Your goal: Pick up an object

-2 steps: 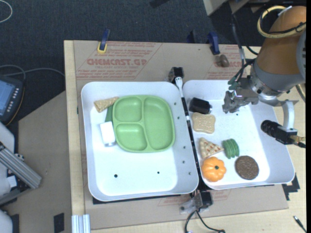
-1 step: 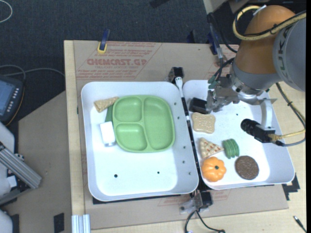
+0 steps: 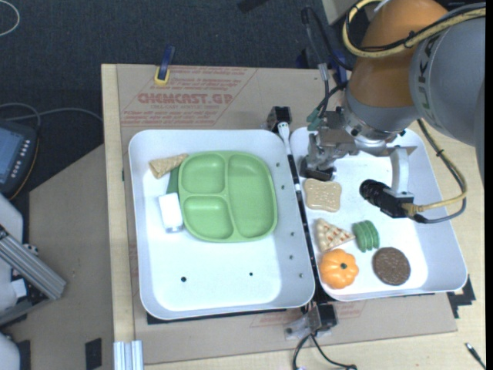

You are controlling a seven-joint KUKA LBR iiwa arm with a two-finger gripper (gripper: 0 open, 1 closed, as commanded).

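Hovering our gripper (image 3: 318,168) just above the tan waffle-patterned toast slice (image 3: 323,196) in the right white bin (image 3: 439,230), we judge descent comes next, its opening impossible to tell.

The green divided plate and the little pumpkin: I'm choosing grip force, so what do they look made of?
The green divided plate looks like moulded plastic: uniform pale green, matte, with rounded compartment ridges. The pumpkin looks like a toy, probably plastic or rubber: smooth orange ribs with a soft sheen. Whether it is hard or squashy can't be told from the view.
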